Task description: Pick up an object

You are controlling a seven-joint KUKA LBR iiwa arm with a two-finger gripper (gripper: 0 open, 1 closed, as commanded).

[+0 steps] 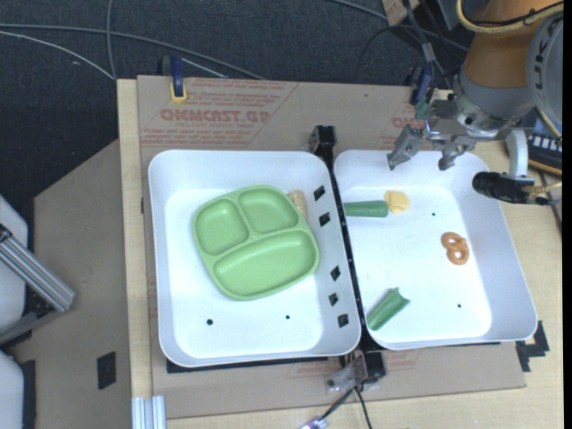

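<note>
In the camera view, the gripper (425, 156) hangs spread and empty over the right bin's (500, 329) far edge, while the green bean pod (365, 209) lies near that bin's left wall, long axis crosswise, below-left of the claw, touching a yellow piece (397, 202).

My view is evenly and brightly lit from overhead. The two shallow white plastic bins (429, 329) glare almost to blown-out white, and shadows fall soft and short along their walls. The dark grey carpet floor (71, 79) stays dim. My orange-banded wrist (509, 56) looks slightly soft; overall sharpness is moderate, grainy.
</note>
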